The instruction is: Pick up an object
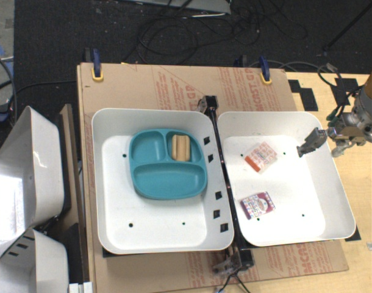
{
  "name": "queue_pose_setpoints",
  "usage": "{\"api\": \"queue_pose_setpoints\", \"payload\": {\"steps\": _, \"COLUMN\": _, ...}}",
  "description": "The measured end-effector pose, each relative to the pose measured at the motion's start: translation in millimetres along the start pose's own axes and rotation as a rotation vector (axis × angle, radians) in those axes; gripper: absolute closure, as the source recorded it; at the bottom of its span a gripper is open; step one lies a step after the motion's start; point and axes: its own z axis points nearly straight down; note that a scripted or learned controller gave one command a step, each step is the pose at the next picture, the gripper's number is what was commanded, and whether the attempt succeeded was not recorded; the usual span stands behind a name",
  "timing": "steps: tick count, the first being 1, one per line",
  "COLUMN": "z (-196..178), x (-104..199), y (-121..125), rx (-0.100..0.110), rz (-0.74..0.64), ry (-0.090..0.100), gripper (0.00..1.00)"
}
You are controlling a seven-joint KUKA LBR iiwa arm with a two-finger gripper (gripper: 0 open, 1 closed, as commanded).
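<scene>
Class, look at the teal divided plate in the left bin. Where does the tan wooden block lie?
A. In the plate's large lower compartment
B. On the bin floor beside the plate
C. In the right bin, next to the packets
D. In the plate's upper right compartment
D. The tan wooden block sits inside the upper right compartment of the teal divided plate, which lies in the left bin.

The gripper point(323, 143) hangs at the right edge, fingers spread, holding nothing.
</scene>
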Motion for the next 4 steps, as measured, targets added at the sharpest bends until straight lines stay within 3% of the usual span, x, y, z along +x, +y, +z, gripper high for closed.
{"api": "queue_pose_setpoints", "payload": {"steps": 1, "z": -6, "x": 1, "y": 2, "rx": -0.012, "rz": -0.003, "ry": -0.003, "gripper": 0.00}}
{"api": "queue_pose_setpoints", "payload": {"steps": 4, "z": 128, "x": -10, "y": -4, "rx": -0.010, "rz": 0.000, "ry": -0.002, "gripper": 0.00}}
